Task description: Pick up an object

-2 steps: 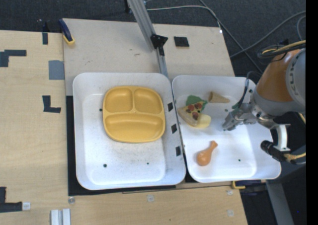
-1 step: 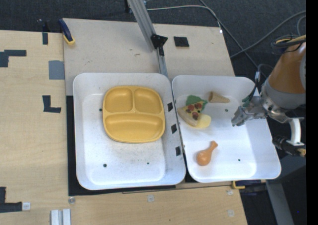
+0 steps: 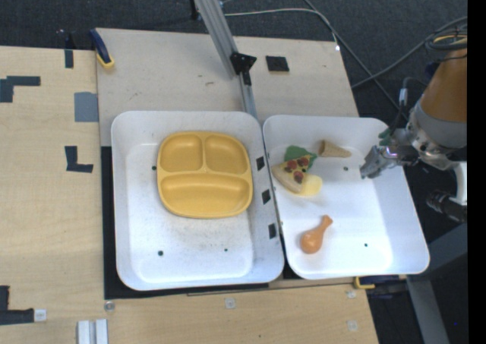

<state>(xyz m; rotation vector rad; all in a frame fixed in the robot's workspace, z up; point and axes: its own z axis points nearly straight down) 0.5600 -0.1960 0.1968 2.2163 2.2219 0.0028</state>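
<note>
The right bin [image 3: 395, 221] holds three toy foods. An orange chicken drumstick [image 3: 315, 235] lies near its front middle. A pizza slice with red and green toppings [image 3: 297, 170] rests at the bin's left side, and a tan cone-shaped piece [image 3: 332, 149] lies beyond it toward the back. My gripper [image 3: 372, 165] hangs over the bin's right part near the far right corner, to the right of the cone piece and apart from all three foods. Nothing shows between its fingers.
A yellow divided plate [image 3: 204, 174] sits in the left bin [image 3: 137, 244]. A slanted metal pole [image 3: 215, 16] rises from behind the bins' dividing edge. Cables run across the dark floor at the back. A blue and yellow clamp [image 3: 101, 49] grips the bench's back left.
</note>
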